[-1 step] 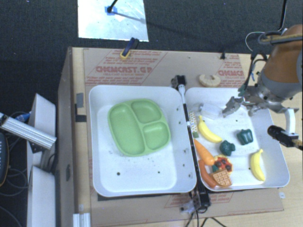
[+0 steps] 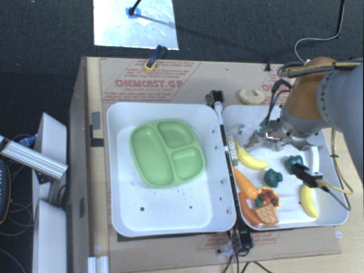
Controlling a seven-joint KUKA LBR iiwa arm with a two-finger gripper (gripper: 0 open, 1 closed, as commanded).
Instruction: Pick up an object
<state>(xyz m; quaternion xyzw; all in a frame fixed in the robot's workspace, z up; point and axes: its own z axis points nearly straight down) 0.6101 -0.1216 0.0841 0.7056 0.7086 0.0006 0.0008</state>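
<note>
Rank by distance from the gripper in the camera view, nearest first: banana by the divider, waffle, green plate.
Measured from the gripper, at the top of the right bin:
1. Banana, just below and left of it, beside the divider.
2. Waffle, at the right bin's bottom edge.
3. Green plate, in the left bin, across the divider.

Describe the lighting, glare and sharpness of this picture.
Camera view: even overhead light, soft shadows only; the green divided plate throws a faint shadow in the left bin; a bright washed-out sheet glares on the dark floor above the bench; the arm's orange band looks slightly blurred; food toys like the banana stay reasonably sharp, though grainy.
</note>
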